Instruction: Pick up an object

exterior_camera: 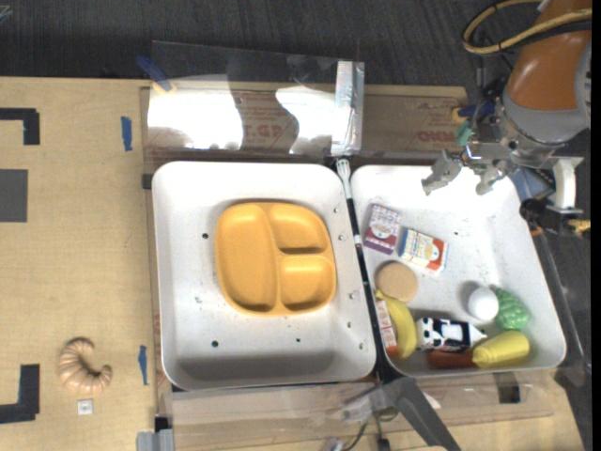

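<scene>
My gripper (462,178) hangs over the far edge of the right bin (488,238), its two grey fingers spread open with nothing between them. Below it in that bin lie a purple-and-white packet (382,227), a small white carton (421,250), a tan round disc (397,281), a banana (402,326), a black-and-white toy cow (445,334), a white ball (483,303), a green knobbly item (512,310) and a yellow lemon-like item (501,348). All of these lie apart from the gripper.
The left bin (178,252) holds a yellow divided plate (275,256). A croissant-shaped toy (83,365) rests on the wooden bench at the lower left. A clear plastic sheet (254,111) stands behind the bins. Yellow cables (498,17) loop above the arm.
</scene>
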{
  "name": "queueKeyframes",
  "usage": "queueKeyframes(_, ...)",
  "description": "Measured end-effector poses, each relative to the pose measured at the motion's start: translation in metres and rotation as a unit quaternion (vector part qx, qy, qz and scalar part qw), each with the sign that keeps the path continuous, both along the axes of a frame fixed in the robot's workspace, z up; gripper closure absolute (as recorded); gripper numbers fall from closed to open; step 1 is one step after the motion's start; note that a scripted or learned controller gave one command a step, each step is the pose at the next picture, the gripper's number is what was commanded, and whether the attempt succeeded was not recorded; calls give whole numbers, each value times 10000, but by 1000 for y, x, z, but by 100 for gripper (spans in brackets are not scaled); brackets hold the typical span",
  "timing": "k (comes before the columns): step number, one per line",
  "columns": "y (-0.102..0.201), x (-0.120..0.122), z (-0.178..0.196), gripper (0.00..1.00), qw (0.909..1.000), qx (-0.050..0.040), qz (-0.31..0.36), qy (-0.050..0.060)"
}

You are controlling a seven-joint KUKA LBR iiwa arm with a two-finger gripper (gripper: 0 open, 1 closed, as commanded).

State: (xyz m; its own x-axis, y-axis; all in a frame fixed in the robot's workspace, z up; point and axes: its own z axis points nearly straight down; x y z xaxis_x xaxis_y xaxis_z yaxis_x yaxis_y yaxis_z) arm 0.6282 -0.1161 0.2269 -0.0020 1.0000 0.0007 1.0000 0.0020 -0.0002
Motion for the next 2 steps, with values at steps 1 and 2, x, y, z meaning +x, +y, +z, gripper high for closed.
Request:
queueKeyframes(1,-62,29,-138,0,9976,-14,-691,-46)
queueKeyframes(2,-34,16,-140,0,9882,-1,1529,-14)
